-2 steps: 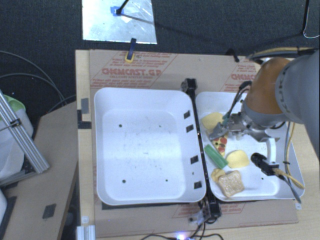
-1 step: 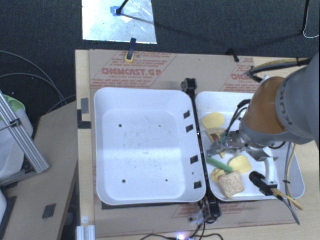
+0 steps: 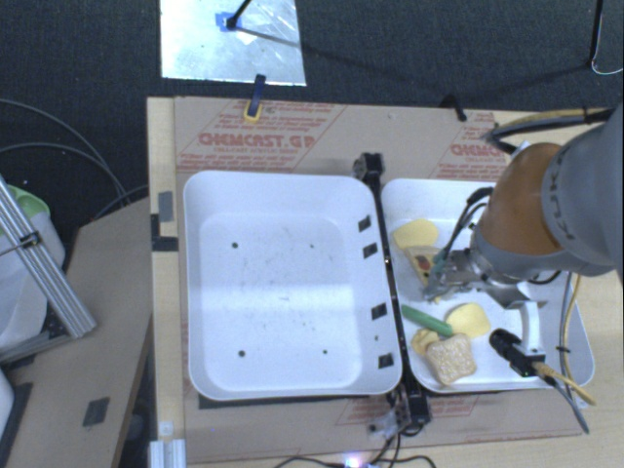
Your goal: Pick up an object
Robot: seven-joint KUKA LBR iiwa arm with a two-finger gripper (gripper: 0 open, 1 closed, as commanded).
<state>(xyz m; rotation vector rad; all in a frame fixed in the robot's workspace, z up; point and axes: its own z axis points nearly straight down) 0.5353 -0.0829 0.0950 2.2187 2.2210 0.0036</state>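
2 bins point(image 3: 283, 291) point(image 3: 414, 201), 1 green stick point(image 3: 427, 320), 1 tan block point(image 3: 451, 360)

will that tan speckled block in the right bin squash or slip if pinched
The tan block looks porous, like sponge, so probably light and squashy. Its rough surface should resist slipping. Blocky and flat, it seems unlikely to roll, though a push may nudge the yellow piece beside it.

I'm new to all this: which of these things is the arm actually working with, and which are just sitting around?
Part of the job:
- gripper, low over the right bin
- things it might pick in that bin: pale yellow piece, green stick, beige block

Just lying about:
- left bin
- cardboard sheet under both bins
- silvery sheet on the floor
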